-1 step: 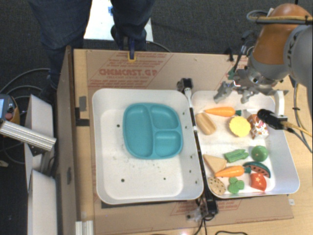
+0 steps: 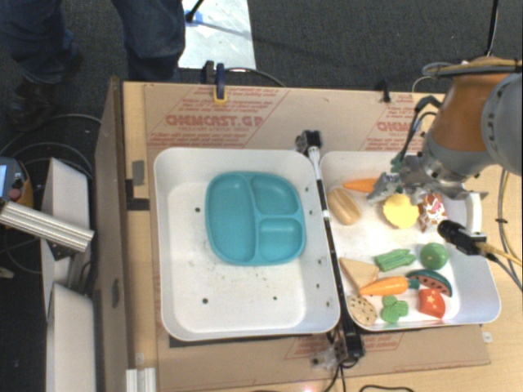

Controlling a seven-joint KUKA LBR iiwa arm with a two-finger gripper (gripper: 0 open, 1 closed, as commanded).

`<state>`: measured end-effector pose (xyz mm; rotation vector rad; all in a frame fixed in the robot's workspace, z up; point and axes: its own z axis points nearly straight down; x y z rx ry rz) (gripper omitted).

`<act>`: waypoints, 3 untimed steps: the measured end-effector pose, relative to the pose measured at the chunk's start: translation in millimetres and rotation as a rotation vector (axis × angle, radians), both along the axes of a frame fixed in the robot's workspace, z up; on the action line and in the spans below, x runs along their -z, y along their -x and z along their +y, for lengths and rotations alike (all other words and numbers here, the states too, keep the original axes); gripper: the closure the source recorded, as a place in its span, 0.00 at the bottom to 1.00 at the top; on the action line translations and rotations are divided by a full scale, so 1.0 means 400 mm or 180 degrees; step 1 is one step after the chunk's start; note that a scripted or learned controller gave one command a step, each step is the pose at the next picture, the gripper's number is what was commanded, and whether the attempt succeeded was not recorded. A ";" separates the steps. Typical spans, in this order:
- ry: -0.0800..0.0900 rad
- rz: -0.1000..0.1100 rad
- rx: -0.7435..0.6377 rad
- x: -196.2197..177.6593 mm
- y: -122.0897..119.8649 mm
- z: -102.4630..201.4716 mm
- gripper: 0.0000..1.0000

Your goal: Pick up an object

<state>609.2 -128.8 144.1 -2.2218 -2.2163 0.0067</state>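
Note:
The right bin (image 2: 482, 300) holds several toy foods. A yellow round piece (image 2: 400, 212) lies near its middle, and an orange carrot (image 2: 358, 185) lies at its far left. My gripper (image 2: 394, 186) hangs low over the bin's far side, between the carrot and the yellow piece, right at the yellow piece's upper edge. A red and white piece (image 2: 431, 211) sits just right of the yellow one, partly under the arm. I see nothing lifted off the bin floor.
A tan bread roll (image 2: 345, 208), a green pod (image 2: 395, 260), a green ball (image 2: 434, 255), a second carrot (image 2: 384, 286), a watermelon slice (image 2: 430, 281) and a strawberry (image 2: 431, 302) fill the right bin's near half. The left bin (image 2: 176, 300) bears a teal divided plate (image 2: 254, 218).

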 end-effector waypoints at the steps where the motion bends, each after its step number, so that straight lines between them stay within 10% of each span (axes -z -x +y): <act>1: -0.0001 -0.0010 -0.0007 0.098 0.019 -0.038 0.00; 2: -0.0007 0.0003 -0.0003 0.152 0.179 -0.035 0.00; 3: 0.0006 -0.0041 -0.0023 0.146 0.018 -0.071 0.00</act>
